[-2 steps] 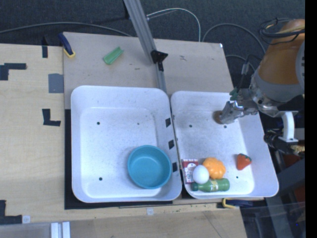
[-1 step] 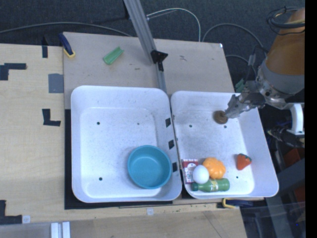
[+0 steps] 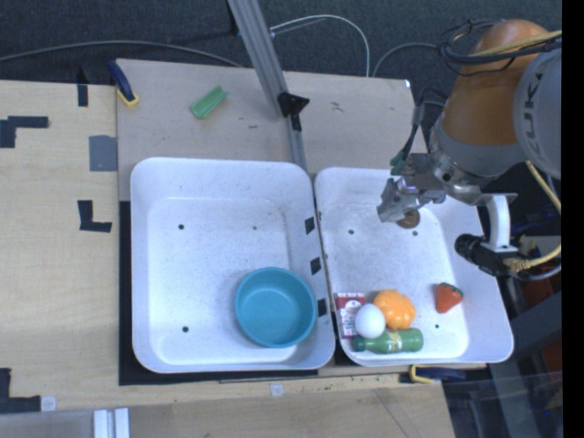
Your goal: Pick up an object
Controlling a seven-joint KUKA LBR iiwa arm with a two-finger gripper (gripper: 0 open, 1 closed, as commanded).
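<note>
A blue bowl [image 3: 273, 306] sits upright in the left bin [image 3: 155, 245], in its near right corner, open side up; the other pieces cluster along the near edge of the right bin [image 3: 365, 208]: a white egg [image 3: 370, 321] touching an orange round fruit [image 3: 396, 307], a small red and white box [image 3: 349, 309] just left of the egg, a green bottle [image 3: 394, 340] lying on its side below them, and a red strawberry-like piece [image 3: 447, 297] apart to the right.
</note>
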